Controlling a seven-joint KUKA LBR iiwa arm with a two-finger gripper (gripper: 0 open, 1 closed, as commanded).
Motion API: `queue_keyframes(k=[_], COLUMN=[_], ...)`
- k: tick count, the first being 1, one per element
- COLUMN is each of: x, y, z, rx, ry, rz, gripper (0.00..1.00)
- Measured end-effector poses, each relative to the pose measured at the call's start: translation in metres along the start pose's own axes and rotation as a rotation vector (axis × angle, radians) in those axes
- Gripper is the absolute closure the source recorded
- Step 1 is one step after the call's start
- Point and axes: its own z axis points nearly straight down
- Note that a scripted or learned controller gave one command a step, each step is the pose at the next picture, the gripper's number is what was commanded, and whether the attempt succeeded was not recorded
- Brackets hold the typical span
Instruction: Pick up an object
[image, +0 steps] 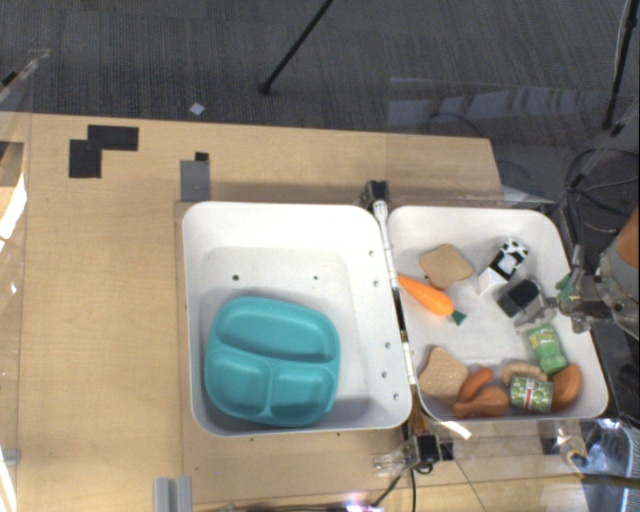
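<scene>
The left bin (200, 300) holds a teal divided tray (270, 360). The right bin (470, 215) carries the candidates: a toy carrot (428, 296), two bread slices (446, 265), a black-and-white cube (510, 257) and a green can (547, 350). The gripper (580, 300) is at that bin's right wall, just above the can; whether it is open or closed cannot be told. Nothing looks picked yet, so this seems to be the approach. Next it must centre over one item, probably the can, and descend.

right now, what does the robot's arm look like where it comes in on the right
A grey metal gripper with pale silvery hardware, an orange band on the arm behind it, and dark cables looping above. The arm's other markings are too small to tell.
</scene>
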Motion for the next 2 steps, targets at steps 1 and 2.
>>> queue_keyframes(k=[1, 2], x=[-0.010, -0.009], y=[0.030, 0.032], z=[0.090, 0.079], rx=[-0.003, -0.008], ry=[0.001, 0.000], rz=[0.007, 0.002], gripper=[0.00, 1.00])
